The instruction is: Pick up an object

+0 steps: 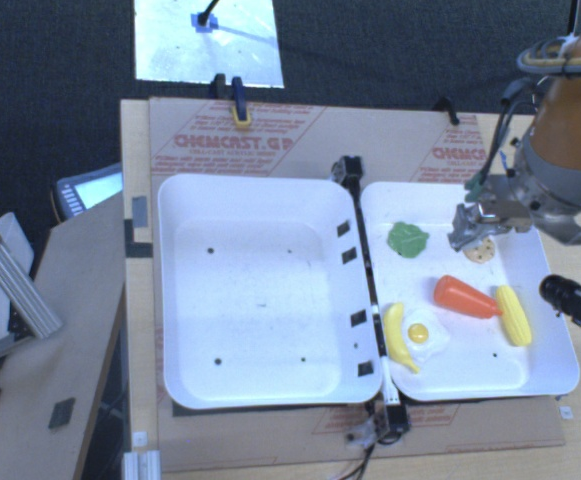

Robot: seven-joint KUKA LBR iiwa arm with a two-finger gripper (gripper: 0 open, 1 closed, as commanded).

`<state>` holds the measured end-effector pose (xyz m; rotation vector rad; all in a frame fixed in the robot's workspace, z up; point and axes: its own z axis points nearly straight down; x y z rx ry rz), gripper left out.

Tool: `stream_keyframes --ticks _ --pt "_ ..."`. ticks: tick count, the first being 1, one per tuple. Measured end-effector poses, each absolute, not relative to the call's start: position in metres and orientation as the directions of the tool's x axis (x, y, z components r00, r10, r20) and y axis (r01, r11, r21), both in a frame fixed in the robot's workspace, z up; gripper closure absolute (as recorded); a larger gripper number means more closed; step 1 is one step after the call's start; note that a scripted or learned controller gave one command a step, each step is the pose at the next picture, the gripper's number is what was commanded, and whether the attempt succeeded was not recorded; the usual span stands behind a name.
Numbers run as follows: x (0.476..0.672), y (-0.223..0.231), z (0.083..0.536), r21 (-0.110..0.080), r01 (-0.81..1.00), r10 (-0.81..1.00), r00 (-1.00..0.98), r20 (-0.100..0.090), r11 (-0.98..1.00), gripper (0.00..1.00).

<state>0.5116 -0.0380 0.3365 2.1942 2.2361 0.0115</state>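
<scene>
You had the gripper sitting over the right bin, near its back edge, with a small round tan piece, looks like a cookie, just under and beside the tips. Couldn't tell from this angle whether the fingers were spread or pressed together, and nothing was visibly pinched between them. Right bin also held a green leafy piece to the left of the gripper, an orange carrot in the middle, a yellow corn cob just beside its right end, a banana against the divider and a fried egg touching it. Left bin was bare white. My read: all toy food, light, stiff plastic, smooth so somewhat slippery, not fragile. The cookie was closest but flat and low, so fingers would've had to straddle its rim right at the bin floor; easy to skid off. Carrot looked the better pick: fat, lying clear, take it across the thick middle, perpendicular to its long axis. Corn was the same deal but close to the carrot's tip, so less finger clearance. Egg too flat, leaf thin and irregular.
</scene>
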Motion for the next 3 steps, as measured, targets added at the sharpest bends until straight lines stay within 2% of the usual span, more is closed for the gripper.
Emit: stream_keyframes --ticks 3 --pt "0.514 -0.038 0.369 0.02 0.999 0.999 -0.033 -0.002 0.033 1.0"
